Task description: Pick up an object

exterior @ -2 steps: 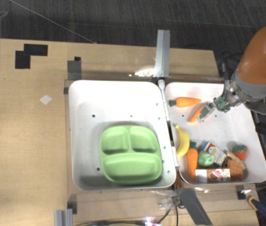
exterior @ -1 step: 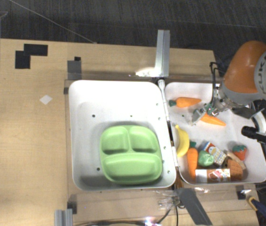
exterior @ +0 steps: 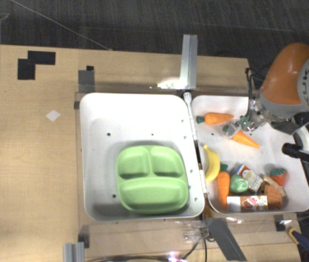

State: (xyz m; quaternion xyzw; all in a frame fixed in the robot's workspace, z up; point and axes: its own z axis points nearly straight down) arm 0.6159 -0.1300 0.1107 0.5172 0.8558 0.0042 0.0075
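Pale wood-grain tabletop [exterior: 29,162], matte, with flat black angular patches [exterior: 36,62] toward far left. Two shallow white bins side by side, smooth plastic, rounded corners.

Left bin [exterior: 97,119]: holds one glossy green plate [exterior: 152,179], rounded-rectangular, moulded into three compartments (two small at far side, one long at near side). Lying flat, toward near half of bin.

Right bin [exterior: 220,141]: holds the loose toy-food pieces available for picking.
- Carrot [exterior: 218,118], tapered, smooth orange, lying crosswise near far wall.
- Orange cone [exterior: 245,140], short and pointed, lying just on the near side of the gripper.
- Banana [exterior: 212,164], curved, yellow, along left wall.
- Second carrot [exterior: 223,183], blunt, orange with green end, just beside banana.
- Green rounded piece [exterior: 239,185], glossy, touching second carrot.
- Printed packet [exterior: 250,174], partly over green piece.
- White and red carton [exterior: 250,203], boxy, lying on its side at near wall.
- Brown blocky piece [exterior: 273,194], beside carton.
- Small red fruit [exterior: 278,176] with green top, rounded, apart toward right wall.

Gripper [exterior: 246,123] down inside right bin, metallic with dark and greenish detail, between carrot and orange cone, near both. Contact with either not resolvable. Open or closed: cannot tell, tip too small and cluttered. Nothing visibly held.

Arm above it: grey curved casing, glossy orange band [exterior: 285,72], entering from right. Brushed-metal upright post [exterior: 189,63] behind the gap between bins.
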